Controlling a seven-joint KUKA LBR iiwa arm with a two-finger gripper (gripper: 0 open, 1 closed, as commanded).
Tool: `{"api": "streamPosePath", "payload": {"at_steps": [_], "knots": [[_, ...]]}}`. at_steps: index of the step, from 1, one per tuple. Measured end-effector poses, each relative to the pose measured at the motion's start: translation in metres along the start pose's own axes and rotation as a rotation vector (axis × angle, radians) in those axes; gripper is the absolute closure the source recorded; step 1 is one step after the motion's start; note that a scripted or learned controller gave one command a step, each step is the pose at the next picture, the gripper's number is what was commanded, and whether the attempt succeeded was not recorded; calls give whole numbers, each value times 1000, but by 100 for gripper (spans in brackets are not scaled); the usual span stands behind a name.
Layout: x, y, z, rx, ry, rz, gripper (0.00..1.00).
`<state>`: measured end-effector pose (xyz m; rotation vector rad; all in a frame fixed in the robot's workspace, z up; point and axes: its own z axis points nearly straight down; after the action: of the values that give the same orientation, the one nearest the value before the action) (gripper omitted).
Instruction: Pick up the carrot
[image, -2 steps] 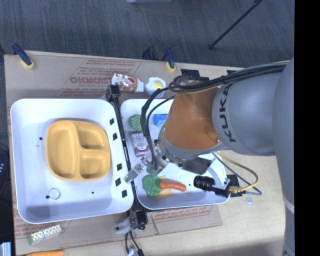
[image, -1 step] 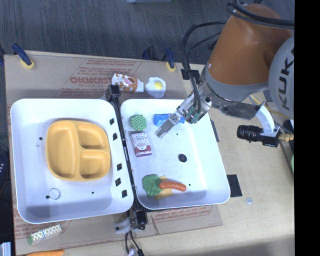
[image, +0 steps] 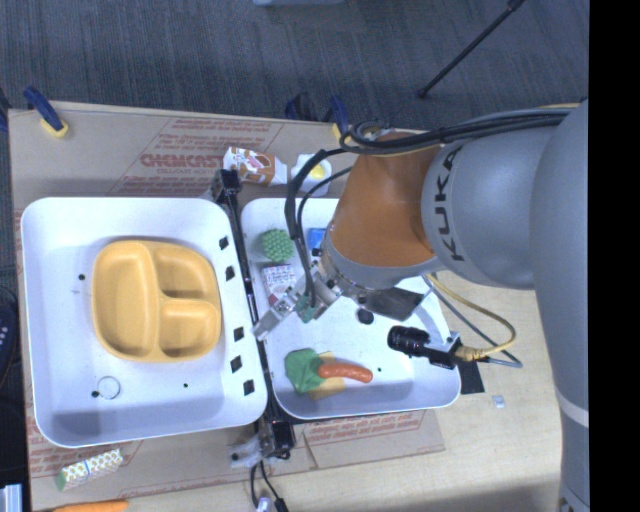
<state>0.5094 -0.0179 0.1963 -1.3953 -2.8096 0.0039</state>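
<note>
The carrot (image: 346, 372) is orange with a green leafy top (image: 301, 367). It lies flat near the front edge of the right bin (image: 436, 393). My gripper (image: 293, 306) hangs over the left side of that bin, a short way above and to the left of the carrot, close to the wall between the two bins. The carrot rests on the bin floor, apart from the gripper. The grey arm with its orange band (image: 385, 215) hides much of the right bin's middle and back.
A yellow divided plate (image: 155, 297) sits in the left bin (image: 50, 400). A green bumpy item (image: 275, 243) and a white printed packet (image: 279, 278) lie in the right bin behind the gripper. A black cylinder (image: 412, 342) juts from the wrist above the bin's right side.
</note>
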Motion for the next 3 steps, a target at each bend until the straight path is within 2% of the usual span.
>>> {"api": "streamPosePath", "payload": {"at_steps": [1,2,3], "knots": [[-69,31,4,-3,-3,-97,0],[-111,79,-40,-3,-5,-44,0],[-56,103,4,-2,-2,-255,0]]}}
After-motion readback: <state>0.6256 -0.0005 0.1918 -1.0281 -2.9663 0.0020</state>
